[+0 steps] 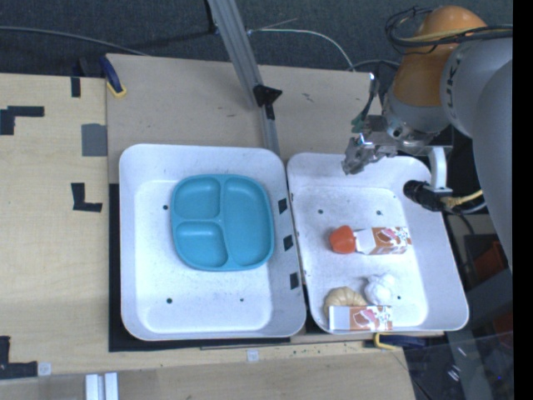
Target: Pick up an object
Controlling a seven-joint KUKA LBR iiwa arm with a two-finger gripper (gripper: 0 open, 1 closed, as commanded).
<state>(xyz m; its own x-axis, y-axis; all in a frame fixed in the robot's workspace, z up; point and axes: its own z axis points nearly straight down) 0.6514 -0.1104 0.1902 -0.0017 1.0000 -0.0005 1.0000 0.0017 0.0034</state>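
Nearest us, in the right shallow white bin (441, 307), we see one small red and white carton (360, 317), one tan bread roll (345, 297) and one white crumpled ball (381, 288) close together. Behind them lie one round orange fruit (342, 240) touching a second carton (383, 240). The left white bin (141, 307) holds one blue plastic plate with three parts (222, 222). Farthest back, the grey arm (466, 65) bends down from the right, and its pincer (356, 162) hangs over the right bin's back rim, pinching nothing.

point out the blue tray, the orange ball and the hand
blue tray (200, 248), camera view, bare floor of its lower-left compartment
orange ball (341, 240), camera view, middle of its top
hand (356, 162), camera view, midway between its fingertips, above the right bin's far edge
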